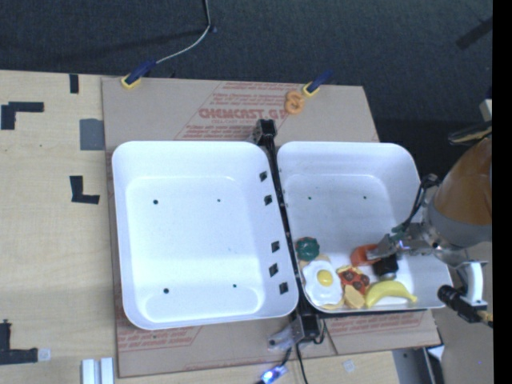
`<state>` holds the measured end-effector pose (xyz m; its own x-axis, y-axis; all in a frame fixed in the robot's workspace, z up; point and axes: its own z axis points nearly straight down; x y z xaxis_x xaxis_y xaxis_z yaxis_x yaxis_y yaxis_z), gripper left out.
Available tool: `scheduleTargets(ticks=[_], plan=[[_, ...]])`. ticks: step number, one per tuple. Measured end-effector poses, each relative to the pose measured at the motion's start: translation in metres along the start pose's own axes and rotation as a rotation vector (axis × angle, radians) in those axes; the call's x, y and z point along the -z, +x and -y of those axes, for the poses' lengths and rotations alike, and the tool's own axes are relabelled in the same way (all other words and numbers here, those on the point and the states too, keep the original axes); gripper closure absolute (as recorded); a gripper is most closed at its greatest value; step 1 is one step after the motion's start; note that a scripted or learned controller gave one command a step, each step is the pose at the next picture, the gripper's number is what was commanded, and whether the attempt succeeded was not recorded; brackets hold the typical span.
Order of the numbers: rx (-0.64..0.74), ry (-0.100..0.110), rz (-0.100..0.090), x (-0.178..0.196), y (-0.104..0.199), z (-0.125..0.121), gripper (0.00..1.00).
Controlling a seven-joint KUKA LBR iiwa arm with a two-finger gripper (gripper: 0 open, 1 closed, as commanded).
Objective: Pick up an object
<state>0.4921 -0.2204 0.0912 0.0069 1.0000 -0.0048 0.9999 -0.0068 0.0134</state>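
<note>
Red "CHEMCAST" lettering is showing on the brown cardboard sheet [240, 110] under both shallow white plastic bins [344, 158]. Dark pincer [387, 256] is hanging over the small red toy [362, 254] beside the yellow plastic banana [390, 294] in the right bin; grip state can't tell.

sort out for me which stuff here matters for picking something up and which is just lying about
Part of the job:
- gripper, low in the right bin
- red toy next to it
- banana
- fried egg
- green toy
- small red and orange toy

Just lying about:
- left bin
- orange ring on the cardboard sheet
- white cable
</note>
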Motion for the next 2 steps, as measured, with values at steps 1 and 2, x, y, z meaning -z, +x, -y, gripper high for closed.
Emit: scheduleTargets(ticks=[1, 2], plan=[[0.01, 0.011, -0.005, 0.053, 0.029, -0.001, 1.0], [0.015, 0.008, -0.004, 0.09, 0.076, -0.061, 1.0]])
